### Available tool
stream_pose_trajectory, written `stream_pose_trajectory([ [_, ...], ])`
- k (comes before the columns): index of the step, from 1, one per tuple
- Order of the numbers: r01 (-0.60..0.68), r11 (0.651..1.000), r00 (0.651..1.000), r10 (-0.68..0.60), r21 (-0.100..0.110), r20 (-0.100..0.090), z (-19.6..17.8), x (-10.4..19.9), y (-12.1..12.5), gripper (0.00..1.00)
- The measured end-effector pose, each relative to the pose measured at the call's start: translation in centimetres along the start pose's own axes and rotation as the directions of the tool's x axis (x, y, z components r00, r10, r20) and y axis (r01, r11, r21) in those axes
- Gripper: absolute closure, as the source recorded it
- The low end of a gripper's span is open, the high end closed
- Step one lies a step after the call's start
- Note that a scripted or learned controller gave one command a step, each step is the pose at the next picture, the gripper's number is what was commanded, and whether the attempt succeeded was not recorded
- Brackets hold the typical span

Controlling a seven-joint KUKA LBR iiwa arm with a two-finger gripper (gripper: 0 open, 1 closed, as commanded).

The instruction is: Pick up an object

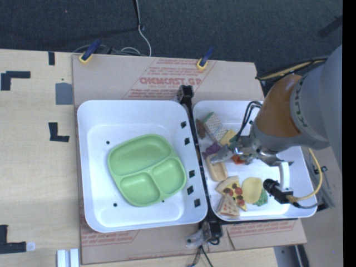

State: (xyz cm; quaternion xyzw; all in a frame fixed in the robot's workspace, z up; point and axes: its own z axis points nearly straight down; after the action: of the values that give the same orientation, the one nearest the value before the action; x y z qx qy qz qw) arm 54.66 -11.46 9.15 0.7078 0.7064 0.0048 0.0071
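My gripper is down in the right bin, low among the toy food, under the grey arm with the orange band. A small red piece lies right at its tip; whether it sits between the fingers is hidden. Close to its left lie a tan bread-like piece, a purple bit and a speckled wedge. In front of it rest two pizza slices and a yellow round piece with a green bit.
The left bin holds a green three-compartment plate. A black divider runs between the bins. Both bins rest on cardboard clamped at the back. A black cable hangs behind.
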Motion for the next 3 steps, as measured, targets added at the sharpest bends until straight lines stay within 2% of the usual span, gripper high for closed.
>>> stream_pose_trajectory([
  [2,0.005,1.000,1.000,-0.005,0.013,0.000,0.7,2.1,10.3,0.00],
  [3,0.005,1.000,1.000,-0.005,0.024,-0.005,-0.5,2.2,10.1,1.00],
])
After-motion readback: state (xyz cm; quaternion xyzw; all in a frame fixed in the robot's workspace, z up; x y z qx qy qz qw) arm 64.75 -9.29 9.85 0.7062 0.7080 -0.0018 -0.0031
